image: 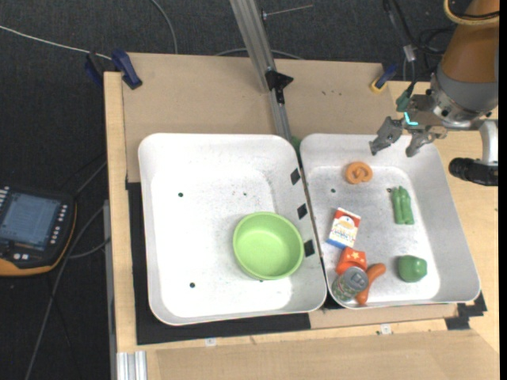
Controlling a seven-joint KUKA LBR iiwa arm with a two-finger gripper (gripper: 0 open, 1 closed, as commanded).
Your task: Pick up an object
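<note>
Camera view: claw (404, 138) hovering released, grasping nothing, above far edge of right bin (451, 212). Orange ring (358, 172) lying just below and left; green pods (402, 205) directly below. Advisable: centring over ring, descending straight, clenching across rim.

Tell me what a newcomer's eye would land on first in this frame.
Probably the green bowl, alone in the left bin near its right wall. Next, the cluster in the right bin: an orange ring, a small carton, green pieces. The open pincer hovers over that bin's far edge.
</note>
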